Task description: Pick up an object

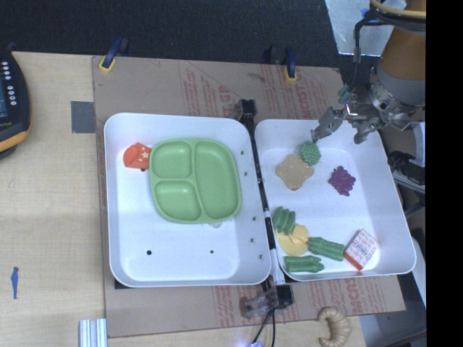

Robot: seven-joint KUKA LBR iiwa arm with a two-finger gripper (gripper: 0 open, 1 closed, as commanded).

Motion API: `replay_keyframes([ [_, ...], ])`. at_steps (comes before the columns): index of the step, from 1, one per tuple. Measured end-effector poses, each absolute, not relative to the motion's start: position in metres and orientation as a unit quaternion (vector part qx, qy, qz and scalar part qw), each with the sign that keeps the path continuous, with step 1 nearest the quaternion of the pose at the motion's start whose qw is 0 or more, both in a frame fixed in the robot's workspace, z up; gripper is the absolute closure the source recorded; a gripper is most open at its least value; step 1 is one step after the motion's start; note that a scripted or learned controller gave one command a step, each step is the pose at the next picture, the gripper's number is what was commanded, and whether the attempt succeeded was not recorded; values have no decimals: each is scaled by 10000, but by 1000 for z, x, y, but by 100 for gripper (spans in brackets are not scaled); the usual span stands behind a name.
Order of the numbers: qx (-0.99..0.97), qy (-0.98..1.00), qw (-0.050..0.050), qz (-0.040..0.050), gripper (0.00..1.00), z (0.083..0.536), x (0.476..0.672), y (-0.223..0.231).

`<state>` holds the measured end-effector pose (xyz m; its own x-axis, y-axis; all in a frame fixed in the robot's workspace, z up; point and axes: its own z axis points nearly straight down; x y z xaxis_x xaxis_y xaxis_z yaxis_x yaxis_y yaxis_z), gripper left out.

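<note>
My gripper (341, 131) hangs over the far edge of the right bin (391, 194), fingers spread open with nothing between them. Its left fingertip (320, 130) is just above a small green knobbly piece (310, 152), which leans on a tan toast-shaped slice (293, 171). A purple grape cluster (342, 181) lies to the right of these. Along the bin's near side sit a green ribbed piece (283, 220), a yellow piece (294, 240), two green pickle shapes (325, 248) (304, 264) and a small red-and-white box (361, 249).
The left bin (123, 215) holds a green divided plate (195, 179) and a red piece with a yellow star (136, 156) at its far left. Clamps (289, 63) pin the cardboard at the back. A black handset (11, 100) lies at the far left.
</note>
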<state>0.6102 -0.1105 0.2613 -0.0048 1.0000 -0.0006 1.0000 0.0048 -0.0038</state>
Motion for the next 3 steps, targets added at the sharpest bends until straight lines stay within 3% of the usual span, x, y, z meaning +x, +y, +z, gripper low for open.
replay_keyframes([
  [1,-7055,-7087,30,44,0,150,656,-136],
  [2,-7046,-7096,14,24,0,89,656,-130],
  [3,-7070,-7072,-25,-1,0,160,655,-176],
])
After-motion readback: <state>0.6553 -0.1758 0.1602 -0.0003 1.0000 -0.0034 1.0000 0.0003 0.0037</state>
